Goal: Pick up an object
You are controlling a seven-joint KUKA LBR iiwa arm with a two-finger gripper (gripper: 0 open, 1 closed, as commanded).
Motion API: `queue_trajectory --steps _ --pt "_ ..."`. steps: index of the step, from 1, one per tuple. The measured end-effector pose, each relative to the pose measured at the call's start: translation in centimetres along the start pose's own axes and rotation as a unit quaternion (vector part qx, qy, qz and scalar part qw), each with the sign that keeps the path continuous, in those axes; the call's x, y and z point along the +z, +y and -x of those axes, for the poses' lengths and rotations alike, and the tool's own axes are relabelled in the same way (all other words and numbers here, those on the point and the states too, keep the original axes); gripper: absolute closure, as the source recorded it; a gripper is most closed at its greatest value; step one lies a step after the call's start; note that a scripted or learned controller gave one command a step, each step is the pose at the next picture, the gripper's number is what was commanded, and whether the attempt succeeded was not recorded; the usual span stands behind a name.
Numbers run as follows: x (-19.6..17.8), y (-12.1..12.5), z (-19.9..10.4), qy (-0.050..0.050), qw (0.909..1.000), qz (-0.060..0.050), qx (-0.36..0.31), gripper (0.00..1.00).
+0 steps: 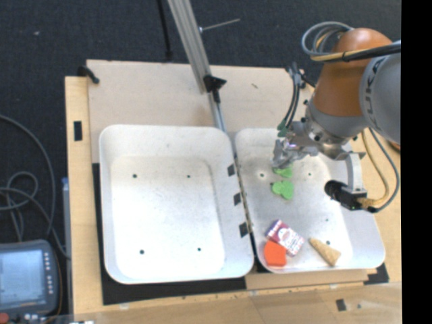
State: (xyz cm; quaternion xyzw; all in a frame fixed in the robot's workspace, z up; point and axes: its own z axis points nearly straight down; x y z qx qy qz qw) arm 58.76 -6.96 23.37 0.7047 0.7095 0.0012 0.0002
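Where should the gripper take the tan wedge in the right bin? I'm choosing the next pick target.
Probably across the tan wedge's narrow width near its middle, coming straight down. It lies flat near the right bin's front wall, long axis slanted, apart from the red-and-white packet, so both long sides look free.

Both bins are white with fine dark speckles, the left bin (169, 201) and the right bin (351, 235). In the right one lie a green piece (283, 188), an orange block (275, 254), a red-and-white packet (285, 237) and a tan wedge (326, 250). The counter (155, 93) is pale beige. The arm (347, 73) is orange and grey.
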Motion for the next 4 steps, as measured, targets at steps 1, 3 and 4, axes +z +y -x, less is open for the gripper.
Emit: queue_trajectory --steps 1,3,4 --pt "-1.2 -0.6 -5.0 0.0 1.0 0.001 -0.001 1.0" --pt "-1.6 -3.2 -15.9 0.001 1.0 0.0 -0.001 1.0" --pt "-0.8 -2.7 -15.9 -0.001 1.0 -0.001 0.002 1.0"
